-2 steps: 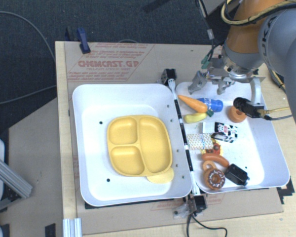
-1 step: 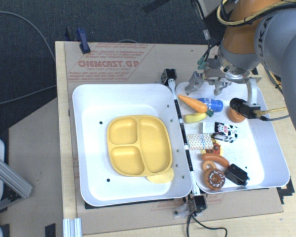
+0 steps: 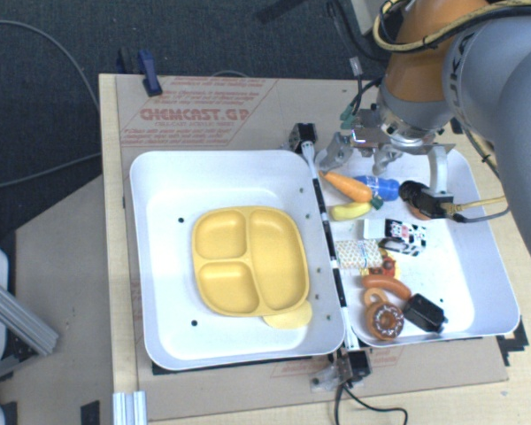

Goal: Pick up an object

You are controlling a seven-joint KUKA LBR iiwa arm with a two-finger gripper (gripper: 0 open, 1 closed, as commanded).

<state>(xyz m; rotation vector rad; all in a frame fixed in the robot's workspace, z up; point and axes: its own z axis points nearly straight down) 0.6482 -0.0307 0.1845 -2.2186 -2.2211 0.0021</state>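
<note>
Camera view puts the gripper (image 3: 365, 151) low over the right bin (image 3: 488, 264), at about twelve o'clock in it, fingers apart with nothing between them — so the pick is not yet made; closing and lifting remain. Nearest the fingers, just toward six o'clock, lies an orange carrot (image 3: 348, 184) — tapered, smooth, lying flat, touching a blue item (image 3: 383, 187) and near a yellow banana (image 3: 351, 211).
</note>
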